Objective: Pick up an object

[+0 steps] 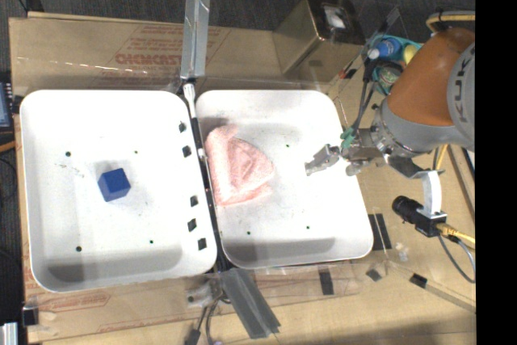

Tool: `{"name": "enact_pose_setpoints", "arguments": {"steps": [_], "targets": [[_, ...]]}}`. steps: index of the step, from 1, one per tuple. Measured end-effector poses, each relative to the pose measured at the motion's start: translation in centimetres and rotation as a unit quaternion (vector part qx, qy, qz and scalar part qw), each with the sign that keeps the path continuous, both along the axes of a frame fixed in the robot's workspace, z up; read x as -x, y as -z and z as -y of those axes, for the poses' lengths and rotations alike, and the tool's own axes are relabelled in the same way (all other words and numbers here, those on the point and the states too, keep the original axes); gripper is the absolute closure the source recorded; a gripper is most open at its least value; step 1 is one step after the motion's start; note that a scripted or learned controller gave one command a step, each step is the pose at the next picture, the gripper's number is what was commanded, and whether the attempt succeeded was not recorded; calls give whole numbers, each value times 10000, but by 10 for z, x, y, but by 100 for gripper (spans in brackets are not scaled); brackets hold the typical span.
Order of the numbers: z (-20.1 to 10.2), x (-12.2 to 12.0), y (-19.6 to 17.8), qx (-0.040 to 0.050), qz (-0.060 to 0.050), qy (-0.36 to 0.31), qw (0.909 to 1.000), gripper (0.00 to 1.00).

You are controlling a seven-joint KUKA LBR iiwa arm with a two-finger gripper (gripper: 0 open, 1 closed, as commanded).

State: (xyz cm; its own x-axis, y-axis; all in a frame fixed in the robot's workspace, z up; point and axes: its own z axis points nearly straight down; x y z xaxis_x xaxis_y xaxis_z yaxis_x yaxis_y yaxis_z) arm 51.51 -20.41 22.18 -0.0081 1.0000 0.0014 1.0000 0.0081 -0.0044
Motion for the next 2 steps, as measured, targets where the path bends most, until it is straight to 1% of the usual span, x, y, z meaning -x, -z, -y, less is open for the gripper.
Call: {"name": "enact_pose_setpoints", "arguments": {"steps": [1,2], "targets": [[-80,-30,130,5,18,199,9998,0],[-39,-8,101,0,15,-709,9975,0]]}}
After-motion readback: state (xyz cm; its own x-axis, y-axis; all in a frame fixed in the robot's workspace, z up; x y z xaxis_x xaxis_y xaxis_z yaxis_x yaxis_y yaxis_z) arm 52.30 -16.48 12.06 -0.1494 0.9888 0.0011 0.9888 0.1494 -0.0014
